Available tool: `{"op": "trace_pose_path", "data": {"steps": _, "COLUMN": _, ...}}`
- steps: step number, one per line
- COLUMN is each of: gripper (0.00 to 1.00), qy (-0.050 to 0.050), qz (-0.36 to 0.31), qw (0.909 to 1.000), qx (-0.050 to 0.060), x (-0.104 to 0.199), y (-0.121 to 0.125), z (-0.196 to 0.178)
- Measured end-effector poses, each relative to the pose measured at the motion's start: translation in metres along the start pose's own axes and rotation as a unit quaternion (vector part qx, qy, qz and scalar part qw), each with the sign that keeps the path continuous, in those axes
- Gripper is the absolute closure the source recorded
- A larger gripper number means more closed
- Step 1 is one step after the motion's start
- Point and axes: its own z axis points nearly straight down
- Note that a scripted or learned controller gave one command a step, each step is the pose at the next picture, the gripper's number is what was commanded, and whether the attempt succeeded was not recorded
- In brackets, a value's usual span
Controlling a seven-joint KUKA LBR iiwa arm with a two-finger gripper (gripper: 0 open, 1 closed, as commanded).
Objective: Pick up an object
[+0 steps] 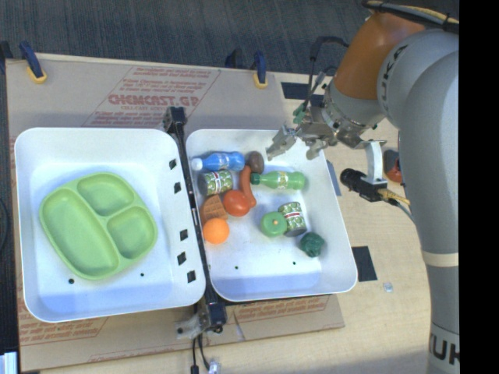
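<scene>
- pincer (pixel 295 143) hangs open and holds nothing, over the right bin's (pixel 337 249) upper right edge
- green bottle (pixel 282 181) lies just below it
- bare floor along that bin's lower edge

A: State the finish of the two bins (pixel 327 275).

B: White plastic, smooth, semi-gloss. The green divided tray (pixel 97 224) in the bin farther from the jaws is smooth matt plastic.

A: Items directly below the jaws?

B: Green bottle (pixel 282 180): translucent glossy plastic. Blue bottle (pixel 221 161): glossy plastic with a white cap. Orange ball (pixel 216 231): matt and smooth. Dark green piece (pixel 313 245), farthest below the jaws: rough, bumpy surface.

A: Support surface?

B: Tabletop (pixel 390 271): pale wood, matt. On it a cardboard sheet (pixel 156 92), brown, matt, printed red.

A: Arm?

B: Grey arm shell (pixel 433 115): smooth, satin. Orange band (pixel 370 49): glossy. The gripper (pixel 300 142) looks like bare metal.
</scene>
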Motion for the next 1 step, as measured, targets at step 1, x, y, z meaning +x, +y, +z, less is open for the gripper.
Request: {"op": "trace_pose_path", "data": {"steps": 1, "gripper": 0.00, "qy": 0.002, "qz": -0.001, "qw": 1.0000, "qx": -0.004, "x": 0.0396, "y": -0.0037, "z": 0.0953}}
